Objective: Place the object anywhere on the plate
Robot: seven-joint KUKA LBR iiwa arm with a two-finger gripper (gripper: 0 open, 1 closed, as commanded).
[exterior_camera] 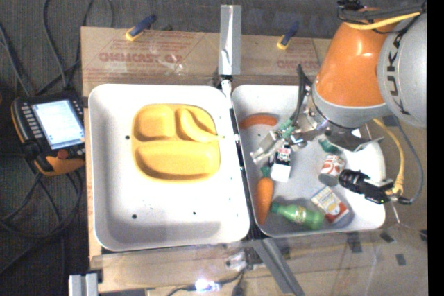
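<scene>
A yellow plate with three compartments lies in the left bin. My gripper hangs low over the left half of the right bin, just above its floor. A small white and black item sits right at the gripper's tip; I cannot tell whether it is held. An orange carrot lies just below the gripper, and a green bottle lies on its side near the front wall. A red-orange sausage-shaped piece rests at the back left of that bin.
Two small red and white cartons lie to the right of the gripper. A dark green piece peeks out under the wrist. The arm's orange band covers the bin's back right. A pendant lies left of the bench.
</scene>
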